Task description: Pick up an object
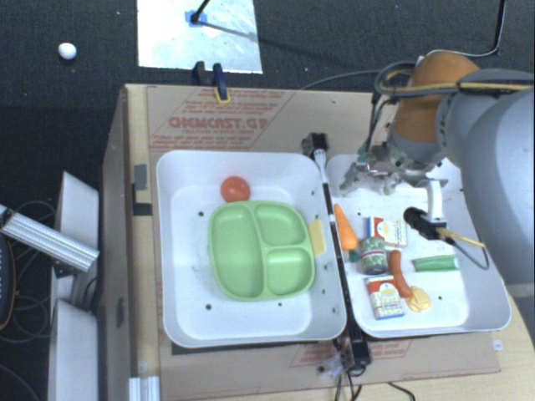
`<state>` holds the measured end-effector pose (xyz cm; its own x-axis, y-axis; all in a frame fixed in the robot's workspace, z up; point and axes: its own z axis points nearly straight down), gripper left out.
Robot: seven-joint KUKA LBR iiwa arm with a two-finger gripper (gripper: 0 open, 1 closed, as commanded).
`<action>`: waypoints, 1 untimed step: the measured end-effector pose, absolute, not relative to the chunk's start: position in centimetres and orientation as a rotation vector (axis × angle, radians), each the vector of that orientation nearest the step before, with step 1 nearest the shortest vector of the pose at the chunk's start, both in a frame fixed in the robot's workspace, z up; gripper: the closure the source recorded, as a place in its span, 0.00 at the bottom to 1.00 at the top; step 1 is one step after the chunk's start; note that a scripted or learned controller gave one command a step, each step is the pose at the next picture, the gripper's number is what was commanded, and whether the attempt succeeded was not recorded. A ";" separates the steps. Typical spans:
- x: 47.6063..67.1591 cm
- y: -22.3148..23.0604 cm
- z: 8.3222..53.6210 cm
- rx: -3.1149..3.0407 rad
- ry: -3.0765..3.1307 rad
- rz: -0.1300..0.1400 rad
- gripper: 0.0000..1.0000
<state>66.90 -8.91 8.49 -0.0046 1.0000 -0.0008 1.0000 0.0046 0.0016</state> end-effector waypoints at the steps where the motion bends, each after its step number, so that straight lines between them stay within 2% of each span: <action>1: 67.0 -8.9 9.6 2.211 2.226 0.004 1.00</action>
<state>67.00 -8.93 9.62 -0.0065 1.0000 -0.0013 1.0000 0.0065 0.0046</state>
